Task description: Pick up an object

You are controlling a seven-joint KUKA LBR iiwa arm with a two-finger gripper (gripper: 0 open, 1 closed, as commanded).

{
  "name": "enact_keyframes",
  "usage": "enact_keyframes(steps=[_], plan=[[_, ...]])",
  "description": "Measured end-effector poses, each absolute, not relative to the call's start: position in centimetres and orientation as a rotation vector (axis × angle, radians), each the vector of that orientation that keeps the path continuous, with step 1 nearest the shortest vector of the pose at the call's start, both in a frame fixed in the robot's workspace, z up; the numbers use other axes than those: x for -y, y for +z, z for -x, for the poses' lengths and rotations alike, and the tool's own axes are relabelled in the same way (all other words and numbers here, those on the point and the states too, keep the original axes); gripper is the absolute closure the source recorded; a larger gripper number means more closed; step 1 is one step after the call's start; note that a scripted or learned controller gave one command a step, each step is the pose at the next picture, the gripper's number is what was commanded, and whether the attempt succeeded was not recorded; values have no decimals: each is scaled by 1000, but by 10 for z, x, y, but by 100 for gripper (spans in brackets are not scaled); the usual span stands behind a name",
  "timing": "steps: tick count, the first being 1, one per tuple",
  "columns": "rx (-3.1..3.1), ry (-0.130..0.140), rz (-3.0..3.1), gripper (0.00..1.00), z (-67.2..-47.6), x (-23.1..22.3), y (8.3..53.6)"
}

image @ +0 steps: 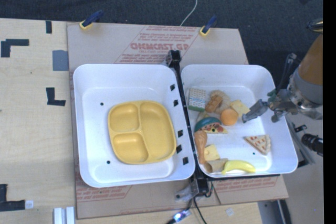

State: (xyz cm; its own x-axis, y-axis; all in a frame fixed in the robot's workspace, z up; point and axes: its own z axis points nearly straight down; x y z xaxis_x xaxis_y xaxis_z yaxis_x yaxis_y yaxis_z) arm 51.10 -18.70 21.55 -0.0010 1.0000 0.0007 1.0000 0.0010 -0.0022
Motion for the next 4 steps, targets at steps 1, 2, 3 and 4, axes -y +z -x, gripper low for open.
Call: enact_keyframes(steps=[1, 2, 3, 4], plan=[[2218, 6, 2217, 0, -501, 184, 167], [2219, 6, 2216, 0, -500, 179, 122], [2230, 1, 2233, 0, -502, 182, 87], [2233, -5, 2236, 100, -504, 182, 101]])
